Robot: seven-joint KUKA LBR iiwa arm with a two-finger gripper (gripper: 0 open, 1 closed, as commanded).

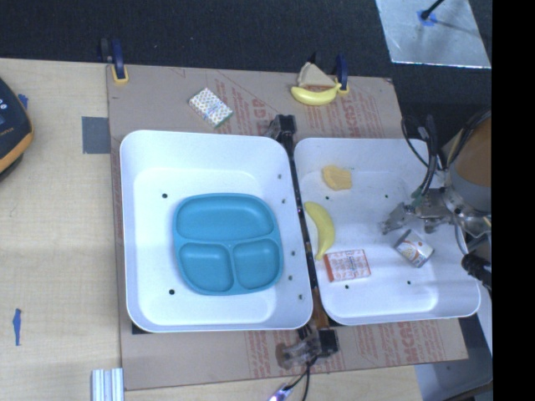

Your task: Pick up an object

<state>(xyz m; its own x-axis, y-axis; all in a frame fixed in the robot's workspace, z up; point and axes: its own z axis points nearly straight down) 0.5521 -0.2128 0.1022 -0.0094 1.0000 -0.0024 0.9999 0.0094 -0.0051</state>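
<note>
Landmark for all positions: the right bin point(368, 307).

Gripper point(407, 220) sits over the right bin's far-right part, arm entering from that side. Metal fingers appear spread, one reaching toward the bin's middle, nothing visibly between them. Just below the fingertips lies a small grey-white crumpled packet point(415, 249) on the bin floor, close to or touching the gripper (contact not resolvable).

Other contents of the right bin: banana point(321, 227) against its left wall, a flat red-and-white card point(347, 265) just right of the banana's lower end, a yellowish lump point(338, 177) near the top wall. The left bin point(142, 224), adjoining the right bin's left wall, holds a blue divided tray point(227, 242).

Judgement on handling: the packet looks light and thin-walled, likely to crush or skid on the smooth plastic. Best taken across its narrower width, fingers straddling the middle. The banana would be firmer but curved and smooth-skinned; grip mid-body, across the curve. The card lies too flat for an easy pinch.
</note>
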